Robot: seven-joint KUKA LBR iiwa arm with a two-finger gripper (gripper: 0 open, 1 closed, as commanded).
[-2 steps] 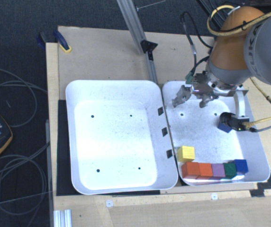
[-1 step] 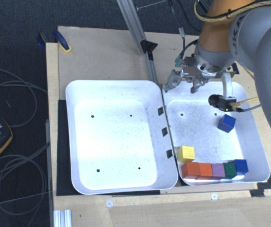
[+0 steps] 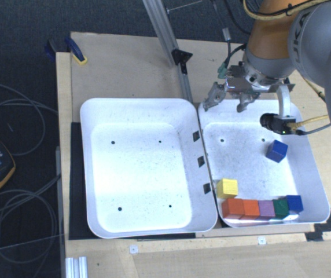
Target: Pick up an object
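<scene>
Camera view from above: the arm comes in from the right, and its hand (image 3: 230, 99) hangs over the far edge of the right bin (image 3: 310, 172), near that bin's far-left corner. Its two fingers look spread apart with nothing between them.

All the blocks sit in the right bin. A blue cube (image 3: 276, 151) lies by itself toward the bin's right side, about mid-depth and tilted a bit, well apart from the hand. Along the near edge there's a tidy row touching side to side: red block (image 3: 233, 208), orange block (image 3: 250, 208), purple block (image 3: 267, 208), green block (image 3: 280, 207) and a dark blue block (image 3: 294, 203) at the near-right corner. A yellow block (image 3: 228, 187) sits just behind the red one.

The left bin (image 3: 96, 155) sits right beside it on the desk (image 3: 125, 57).
</scene>
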